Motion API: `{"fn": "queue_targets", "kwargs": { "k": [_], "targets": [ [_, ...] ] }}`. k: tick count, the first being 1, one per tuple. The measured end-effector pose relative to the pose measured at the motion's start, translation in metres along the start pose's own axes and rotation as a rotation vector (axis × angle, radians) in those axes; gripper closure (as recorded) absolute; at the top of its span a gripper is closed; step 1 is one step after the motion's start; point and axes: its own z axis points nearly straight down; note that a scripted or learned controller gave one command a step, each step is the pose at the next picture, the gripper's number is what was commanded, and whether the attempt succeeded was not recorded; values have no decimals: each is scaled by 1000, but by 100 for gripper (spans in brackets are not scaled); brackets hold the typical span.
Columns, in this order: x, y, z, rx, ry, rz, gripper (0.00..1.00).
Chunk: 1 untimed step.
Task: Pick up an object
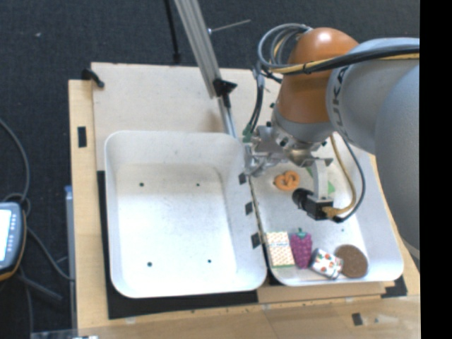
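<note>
Along the right bin's [381,221] near wall lie four small objects [314,253]; end effector [282,162] grip apparently unreadable.

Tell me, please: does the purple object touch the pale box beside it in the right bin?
Touching. In the camera view, the purple object lies right against the pale box, with no bin floor visible between them.

One fixed camera watches me from above the bench [176,97], tilted so it looks down at a slant across both white bins. The left bin [169,210] sits nearly whole in the middle of the picture; the right bin [374,239] lies toward the right side, partly behind my arm [367,90], which comes in from the right and looms large, close under the lens. Dark floor [42,20] frames the bench at top and left, so the camera stands back somewhat
</note>
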Motion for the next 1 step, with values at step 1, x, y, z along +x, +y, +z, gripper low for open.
{"fn": "queue_targets", "kwargs": {
  "k": [1],
  "targets": [
    [43, -23, 5, 2, -2, 1, 100]
  ]
}}
